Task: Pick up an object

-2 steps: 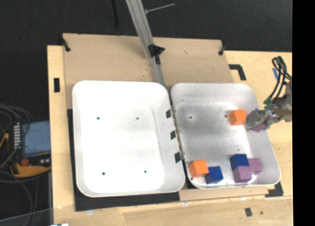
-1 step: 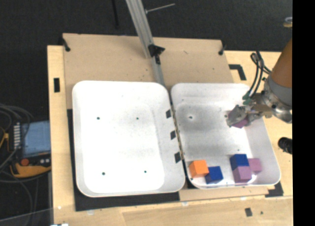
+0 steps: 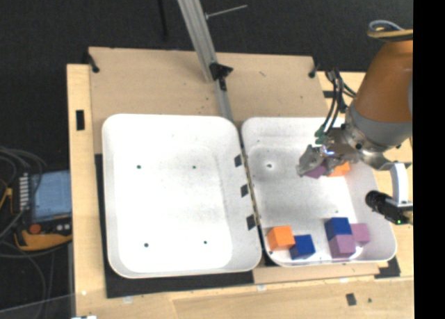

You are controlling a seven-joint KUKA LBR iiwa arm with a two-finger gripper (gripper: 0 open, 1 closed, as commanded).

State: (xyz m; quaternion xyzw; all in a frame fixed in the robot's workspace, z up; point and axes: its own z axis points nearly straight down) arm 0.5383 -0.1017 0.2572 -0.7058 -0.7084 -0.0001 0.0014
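My gripper hangs over the upper middle of the right bin, below the grey and orange arm. A small purple block shows right at the gripper's tip, partly covered by it. I cannot make out whether the block is held or lies on the bin floor. An orange block sits just to the right of it, half hidden by the wrist. Along the bin's front edge lie an orange cube, a blue cube, a second blue cube, a purple cube and a lilac cube.
The left bin lies beside the right one, with dark clips along their shared rim. A slanted metal rail reaches in from the top. Cables and a blue box sit off the bench to the left.
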